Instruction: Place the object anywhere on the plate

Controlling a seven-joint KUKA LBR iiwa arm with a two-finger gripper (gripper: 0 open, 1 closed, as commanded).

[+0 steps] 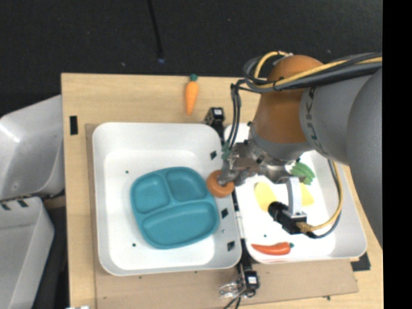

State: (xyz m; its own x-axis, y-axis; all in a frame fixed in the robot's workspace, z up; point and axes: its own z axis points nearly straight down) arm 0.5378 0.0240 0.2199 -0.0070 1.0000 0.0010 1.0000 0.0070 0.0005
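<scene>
Orange round object (219,187) sits beneath the gripper (226,174); whether gripped, unclear.

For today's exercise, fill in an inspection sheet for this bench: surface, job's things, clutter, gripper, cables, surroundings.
Surface: wooden bench bearing left bin and right bin.
Job's things: teal plate in left bin; small orange object at the plate's right edge, under the gripper.
Clutter: carrot on bench; red pepper and yellow item in right bin.
Gripper: gripper over the bins' shared wall.
Cables: yellow cable on arm.
Surroundings: dark floor.
</scene>
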